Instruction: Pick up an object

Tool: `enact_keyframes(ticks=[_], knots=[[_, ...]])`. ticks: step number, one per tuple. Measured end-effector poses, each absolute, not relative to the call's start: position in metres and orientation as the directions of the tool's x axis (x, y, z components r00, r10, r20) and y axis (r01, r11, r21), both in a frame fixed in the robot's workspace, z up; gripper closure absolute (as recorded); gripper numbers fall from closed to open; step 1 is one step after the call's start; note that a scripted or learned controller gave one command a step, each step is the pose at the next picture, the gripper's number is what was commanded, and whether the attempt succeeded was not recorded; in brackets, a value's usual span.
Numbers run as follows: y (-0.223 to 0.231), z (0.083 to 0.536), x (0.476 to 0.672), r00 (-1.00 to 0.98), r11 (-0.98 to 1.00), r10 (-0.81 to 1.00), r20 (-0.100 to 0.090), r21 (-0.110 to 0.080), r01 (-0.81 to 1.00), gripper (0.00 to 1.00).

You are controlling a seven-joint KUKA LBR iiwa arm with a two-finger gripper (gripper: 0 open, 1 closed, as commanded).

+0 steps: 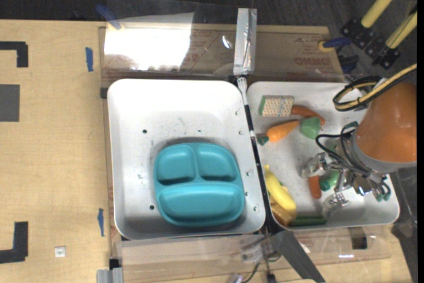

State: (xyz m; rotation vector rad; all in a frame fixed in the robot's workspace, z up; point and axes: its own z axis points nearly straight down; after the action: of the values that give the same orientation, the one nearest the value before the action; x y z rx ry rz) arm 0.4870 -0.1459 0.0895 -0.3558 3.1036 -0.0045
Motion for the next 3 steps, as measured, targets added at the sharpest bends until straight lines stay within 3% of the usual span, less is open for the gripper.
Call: enact_keyframes(ticks=[1, 2, 3], knots=[[-0.145, 0.102, 0.491, -0.973, 0.974, -0.227, -0.028, -0.01, -0.227, 1.0], [-0.131, 0.246, 0.589, -0.986, 0.986, -0.167, -0.018, -0.005, -0.167, 1.0], [-0.093, 0.337, 0.669, -0.994, 0.994, -0.105, -0.017, -0.001, -0.105, 1.0]])
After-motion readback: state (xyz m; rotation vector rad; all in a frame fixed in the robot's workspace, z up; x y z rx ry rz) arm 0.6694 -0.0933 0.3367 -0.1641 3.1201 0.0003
